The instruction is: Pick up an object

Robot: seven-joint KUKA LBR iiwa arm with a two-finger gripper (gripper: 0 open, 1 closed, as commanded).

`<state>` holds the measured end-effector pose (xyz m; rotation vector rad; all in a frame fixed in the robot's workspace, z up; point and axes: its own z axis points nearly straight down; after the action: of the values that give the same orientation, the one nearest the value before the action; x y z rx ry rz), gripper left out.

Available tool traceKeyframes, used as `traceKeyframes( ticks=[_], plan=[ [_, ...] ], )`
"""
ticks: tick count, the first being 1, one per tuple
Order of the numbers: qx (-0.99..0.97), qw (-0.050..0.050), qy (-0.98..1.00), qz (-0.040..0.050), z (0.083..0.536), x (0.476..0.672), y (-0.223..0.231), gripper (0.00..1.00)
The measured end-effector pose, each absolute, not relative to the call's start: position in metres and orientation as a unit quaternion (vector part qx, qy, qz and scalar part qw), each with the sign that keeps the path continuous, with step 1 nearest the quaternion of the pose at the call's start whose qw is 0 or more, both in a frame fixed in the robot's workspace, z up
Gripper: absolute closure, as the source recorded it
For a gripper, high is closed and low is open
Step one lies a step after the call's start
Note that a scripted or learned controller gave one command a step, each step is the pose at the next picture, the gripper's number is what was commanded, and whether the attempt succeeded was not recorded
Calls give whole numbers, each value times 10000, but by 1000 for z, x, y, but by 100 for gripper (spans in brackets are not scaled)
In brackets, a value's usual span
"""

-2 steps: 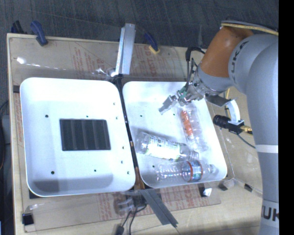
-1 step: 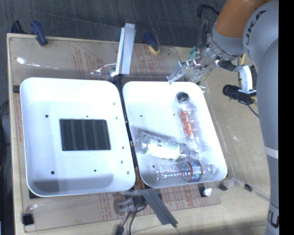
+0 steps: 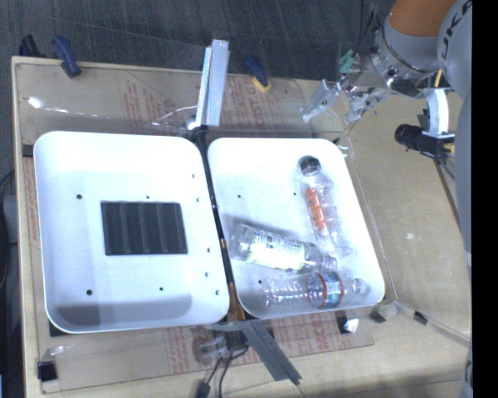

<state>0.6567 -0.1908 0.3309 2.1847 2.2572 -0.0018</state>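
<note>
progress: nothing lifted, whole pick left | gripper (image 3: 342, 104): fingers spread, empty, hovering beyond far edge of right bin (image 3: 232, 214) | targets: three clear bottles in that bin, orange-label bottle (image 3: 319, 206) closest, near-left of gripper, well apart; other two at near wall

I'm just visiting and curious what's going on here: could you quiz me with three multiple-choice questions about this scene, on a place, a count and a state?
1. Where do the bottles lie?
A left bin
B right bin
C bench

2. How many bottles?
A one
B three
C six

3. What is the gripper doing?
A hanging open above the bench
B clamping a bottle
C resting in the left bin

Key: B, all lie in the right bin; B, bottles at; A, the gripper hangs open beyond the bin's far rim, with nothing between its fingers.
</note>
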Motion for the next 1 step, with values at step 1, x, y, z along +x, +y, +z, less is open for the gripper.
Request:
traceKeyframes(
  ticks=[1],
  plan=[
    [6478,-13,7618,-11,244,610,-210,0]
  ],
)
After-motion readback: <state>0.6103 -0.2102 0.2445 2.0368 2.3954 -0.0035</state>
